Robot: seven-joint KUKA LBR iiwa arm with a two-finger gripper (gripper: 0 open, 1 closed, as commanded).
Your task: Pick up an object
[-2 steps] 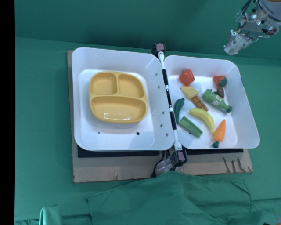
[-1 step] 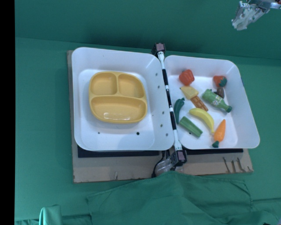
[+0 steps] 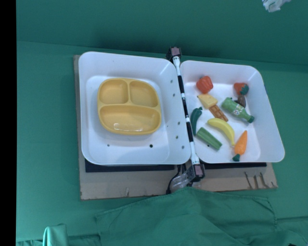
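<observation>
The right bin holds several toy foods. An orange-red pepper lies at the back, with a yellow wedge and an orange cracker-like piece in front of it. A green bottle lies tilted near a red strawberry. Toward the front lie a dark green pepper, a banana, a green block and a carrot. A yellow divided plate sits in the left bin.
A spotted bar runs between the bins, with a clamp at each end. The bins rest on cardboard over green cloth. Folded green cloth rises at the front. A small pale shape sits at the top right edge.
</observation>
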